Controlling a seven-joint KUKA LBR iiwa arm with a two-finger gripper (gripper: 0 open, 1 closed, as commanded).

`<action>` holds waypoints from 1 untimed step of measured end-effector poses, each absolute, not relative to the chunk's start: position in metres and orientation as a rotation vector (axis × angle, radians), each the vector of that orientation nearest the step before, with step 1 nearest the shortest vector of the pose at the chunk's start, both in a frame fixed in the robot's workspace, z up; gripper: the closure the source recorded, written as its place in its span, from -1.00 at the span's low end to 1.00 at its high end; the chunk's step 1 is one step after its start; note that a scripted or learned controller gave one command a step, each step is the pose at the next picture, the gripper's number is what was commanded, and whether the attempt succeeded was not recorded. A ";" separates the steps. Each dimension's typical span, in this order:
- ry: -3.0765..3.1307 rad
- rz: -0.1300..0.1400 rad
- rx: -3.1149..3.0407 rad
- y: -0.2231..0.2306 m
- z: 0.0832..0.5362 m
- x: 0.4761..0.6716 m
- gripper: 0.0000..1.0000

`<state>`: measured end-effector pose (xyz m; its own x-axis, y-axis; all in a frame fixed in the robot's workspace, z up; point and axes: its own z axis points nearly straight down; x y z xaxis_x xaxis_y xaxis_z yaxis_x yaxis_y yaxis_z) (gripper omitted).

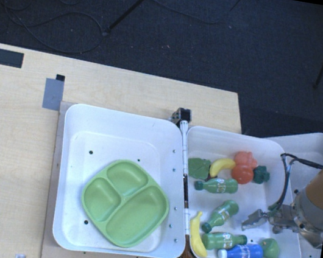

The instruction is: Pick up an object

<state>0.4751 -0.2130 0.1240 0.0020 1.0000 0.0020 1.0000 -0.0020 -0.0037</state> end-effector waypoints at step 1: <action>-2.218 0.002 -2.217 -0.181 0.097 0.475 -1.00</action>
<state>0.4753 -0.1805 0.0971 -0.0006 1.0000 0.0027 1.0000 0.0006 -0.0046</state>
